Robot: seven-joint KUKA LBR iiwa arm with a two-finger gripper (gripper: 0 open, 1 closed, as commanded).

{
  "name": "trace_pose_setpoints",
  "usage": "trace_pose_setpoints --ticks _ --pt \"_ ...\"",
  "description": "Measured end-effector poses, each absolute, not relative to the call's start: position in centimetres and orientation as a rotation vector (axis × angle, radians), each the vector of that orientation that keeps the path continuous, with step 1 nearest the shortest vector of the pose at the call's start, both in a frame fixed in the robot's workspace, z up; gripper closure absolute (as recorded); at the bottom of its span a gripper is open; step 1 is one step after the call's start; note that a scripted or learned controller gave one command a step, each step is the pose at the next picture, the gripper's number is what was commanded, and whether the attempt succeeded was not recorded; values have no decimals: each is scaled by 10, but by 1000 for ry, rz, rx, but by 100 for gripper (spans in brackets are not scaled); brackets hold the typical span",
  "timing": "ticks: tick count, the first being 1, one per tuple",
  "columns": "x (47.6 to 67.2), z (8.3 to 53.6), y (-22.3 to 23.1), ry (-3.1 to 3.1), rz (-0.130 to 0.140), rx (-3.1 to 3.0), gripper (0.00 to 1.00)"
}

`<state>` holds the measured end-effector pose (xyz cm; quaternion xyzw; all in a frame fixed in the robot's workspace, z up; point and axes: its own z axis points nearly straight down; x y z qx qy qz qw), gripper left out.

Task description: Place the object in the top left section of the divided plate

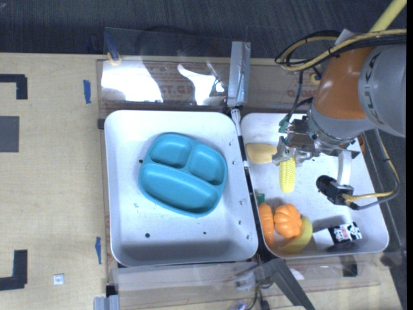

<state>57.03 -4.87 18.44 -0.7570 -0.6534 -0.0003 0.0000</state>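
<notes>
A blue divided plate (pixel 184 172) lies in the left white bin (pixel 129 231), with two small sections at its far side and one long section at its near side. My gripper (pixel 292 158) hangs over the right bin (pixel 371 221), well to the right of the plate. A yellow corn cob (pixel 288 175) points down from the gripper, its upper end held between the shut fingers.
A tan potato-like piece (pixel 260 152) lies just left of the corn. An orange pumpkin (pixel 288 219), a carrot (pixel 265 223) and a yellow item (pixel 302 237) crowd the bin's near left corner. A small black-and-white object (pixel 345 233) sits near right. The wall between the bins (pixel 241 154) separates the gripper from the plate.
</notes>
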Motion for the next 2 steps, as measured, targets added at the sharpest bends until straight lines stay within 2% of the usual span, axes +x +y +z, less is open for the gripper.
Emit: trace_pose_setpoints --ticks 1,2 --pt "479 184 -10 -2270 2 -2167 100" --pt "479 184 -10 -2268 2 -2169 0"
